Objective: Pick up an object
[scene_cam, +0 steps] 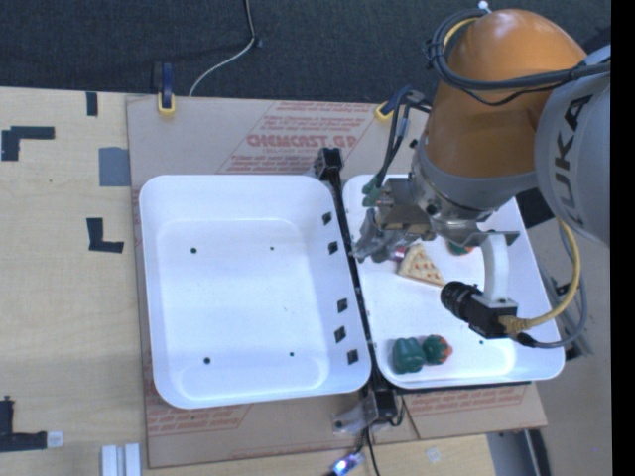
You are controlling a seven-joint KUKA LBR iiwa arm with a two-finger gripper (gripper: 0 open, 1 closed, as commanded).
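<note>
Down in the right bin point(531, 365), the gripper point(382, 234) hangs low near the divider between the bins; whether it is clenched or released I cannot tell. Just beside it, toward the bin's middle, lies a tan wedge point(421, 265), long axis running slantwise away from the divider. A green toy point(419, 353) sits well apart, near the front rim. The divider crowds the gripper on one side; open floor lies beyond the wedge. The left bin point(238, 286) lies alongside.

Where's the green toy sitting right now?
The green toy lies in the right bin, near its front edge and close to the divider between the bins. It is in front of the tan triangular piece and the hand, touching neither.
</note>
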